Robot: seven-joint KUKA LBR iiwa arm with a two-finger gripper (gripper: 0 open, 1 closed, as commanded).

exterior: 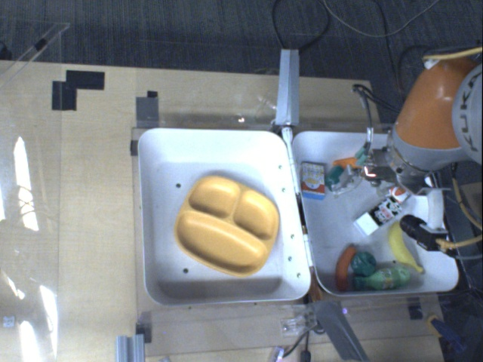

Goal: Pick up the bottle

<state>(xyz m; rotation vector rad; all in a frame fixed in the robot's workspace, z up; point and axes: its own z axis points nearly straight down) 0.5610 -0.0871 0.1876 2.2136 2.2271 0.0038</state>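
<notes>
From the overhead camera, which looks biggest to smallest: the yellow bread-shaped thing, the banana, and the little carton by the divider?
1. Yellow bread-shaped thing, by far the largest, filling much of the left bin.
2. Banana in the right bin.
3. Carton, though it looks close to the banana, so that order is unsure.

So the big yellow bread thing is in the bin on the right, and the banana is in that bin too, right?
Not quite. The camera view shows the big yellow bread thing in the left bin. The banana is in the right bin, so they are in different bins.
</notes>
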